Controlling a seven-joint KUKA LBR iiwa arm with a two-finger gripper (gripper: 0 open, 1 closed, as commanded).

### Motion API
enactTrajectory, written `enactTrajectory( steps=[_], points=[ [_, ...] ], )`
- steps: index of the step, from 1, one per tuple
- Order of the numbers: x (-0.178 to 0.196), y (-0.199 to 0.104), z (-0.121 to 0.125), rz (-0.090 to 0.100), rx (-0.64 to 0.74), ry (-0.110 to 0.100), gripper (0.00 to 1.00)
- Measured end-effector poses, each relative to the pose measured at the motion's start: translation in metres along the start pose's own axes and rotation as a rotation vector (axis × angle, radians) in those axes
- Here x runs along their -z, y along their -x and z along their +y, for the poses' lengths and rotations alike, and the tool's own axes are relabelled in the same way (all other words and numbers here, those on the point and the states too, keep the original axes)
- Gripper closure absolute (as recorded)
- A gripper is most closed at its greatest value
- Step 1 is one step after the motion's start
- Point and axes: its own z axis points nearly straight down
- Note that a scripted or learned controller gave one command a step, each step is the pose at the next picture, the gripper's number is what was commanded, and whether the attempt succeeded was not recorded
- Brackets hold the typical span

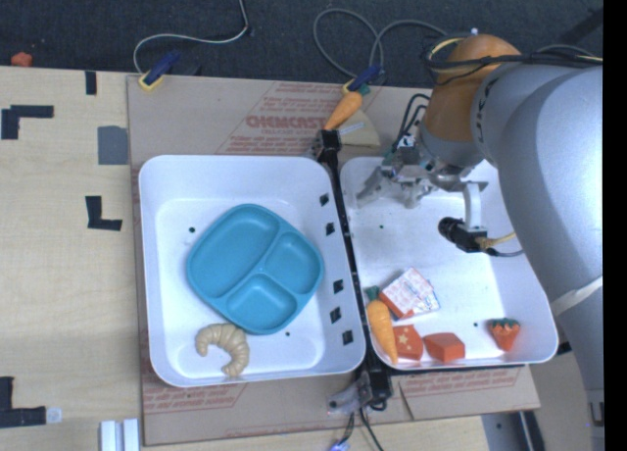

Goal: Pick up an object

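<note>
The task stands at its start, judging by how things lie: nothing is lifted, and every object rests on a bin floor. The gripper (397, 187) hangs over the far end of the right bin (490, 273), near the divider between the two bins, and whether its claw is wide or narrow cannot be told, because the wrist and the orange band (460, 96) sit above it and the metal parts below blur together. No object shows between or under it; the bin floor beneath it looks bare. The candidates for picking lie well apart from it, at the near end of the same bin: a carrot (380, 328) along the divider, a small white and red packet (409, 293) just beside it, two red blocks (431, 345) touching or nearly touching each other, and a small strawberry-like piece (505, 332) toward the right wall. In the left bin (162, 243) a blue divided plate (255, 268) lies flat with a croissant (223, 346) just beside its near edge. What remains, then, is the whole job: choosing a thing, descending, closing and lifting. The arm's grey bulk cuts off the right bin's far right corner, so anything there is hidden.
</note>
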Motion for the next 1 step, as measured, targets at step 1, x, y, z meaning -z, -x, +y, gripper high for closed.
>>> enactTrajectory(
  steps=[1],
  points=[
    [0.0002, 0.0088, 0.0001, 0.000, 0.000, 0.000, 0.00]
  ],
)
